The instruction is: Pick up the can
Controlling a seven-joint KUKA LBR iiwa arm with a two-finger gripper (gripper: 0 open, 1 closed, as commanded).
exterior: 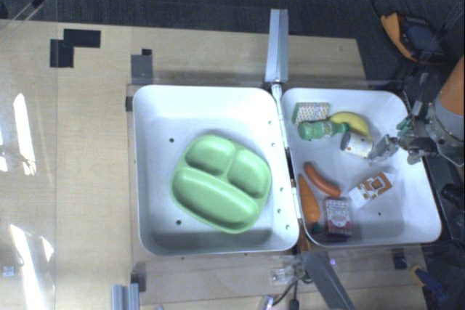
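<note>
step: closing on can | claw just right of it, spread unclear | tip: centre claw over can, avoid banana

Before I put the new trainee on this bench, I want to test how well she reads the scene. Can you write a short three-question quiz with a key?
1. True or false: the green divided plate lies in the right bin.
2. What lies nearest the gripper? A) the can B) the carrot C) the green bottle
3. Fill in: the yellow fruit just above the can is a ____.

Key: 1 false, it lies in the left bin; 2 A; 3 banana.
</note>
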